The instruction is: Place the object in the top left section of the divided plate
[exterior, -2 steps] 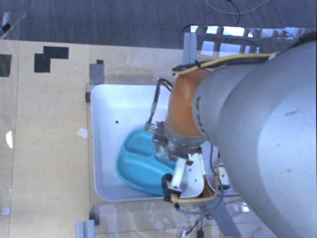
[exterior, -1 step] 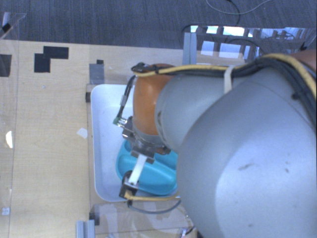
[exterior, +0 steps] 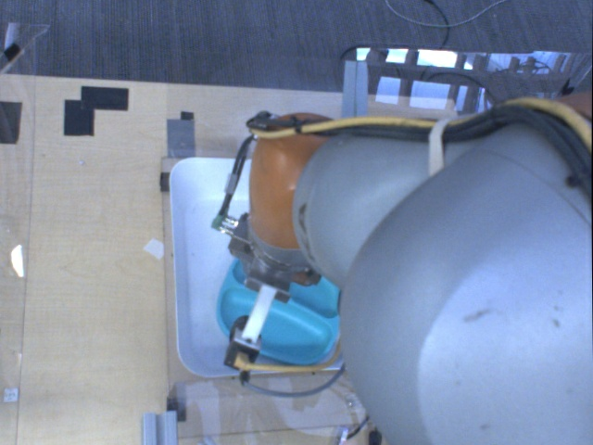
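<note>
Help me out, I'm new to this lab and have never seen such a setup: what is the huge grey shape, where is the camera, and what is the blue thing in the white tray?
The huge grey shape is a robot arm. It looks so large because it passes close under the camera. The camera is fixed above the bench and looks down at a slant, and the arm reaches in from the right of the picture. The orange band sits just above the arm's wrist. Below the wrist is the tool, the part that grasps things.

The white tray is a shallow white bin resting on the bench. Inside it lies a blue plate, partly hidden under the arm. The tool hangs right over that plate. From this angle I cannot tell whether it holds anything.
</note>
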You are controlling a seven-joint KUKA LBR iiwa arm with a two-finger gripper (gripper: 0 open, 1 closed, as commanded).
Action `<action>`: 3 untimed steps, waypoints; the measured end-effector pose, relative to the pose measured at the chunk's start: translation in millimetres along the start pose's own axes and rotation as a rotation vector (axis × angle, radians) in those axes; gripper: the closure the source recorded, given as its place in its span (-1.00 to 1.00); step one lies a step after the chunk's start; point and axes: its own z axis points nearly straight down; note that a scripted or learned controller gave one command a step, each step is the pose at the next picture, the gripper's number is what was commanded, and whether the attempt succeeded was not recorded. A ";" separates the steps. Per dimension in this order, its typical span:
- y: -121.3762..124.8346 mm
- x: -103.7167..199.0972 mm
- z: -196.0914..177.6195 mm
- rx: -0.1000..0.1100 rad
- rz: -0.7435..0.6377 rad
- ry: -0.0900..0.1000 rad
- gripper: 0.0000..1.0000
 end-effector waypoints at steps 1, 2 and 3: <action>0.2 1.1 -10.0 -0.001 -0.009 0.001 1.00; 0.0 1.2 -9.8 0.000 -0.009 0.000 -1.00; 2.3 -5.5 -5.6 0.001 -0.286 -0.001 -1.00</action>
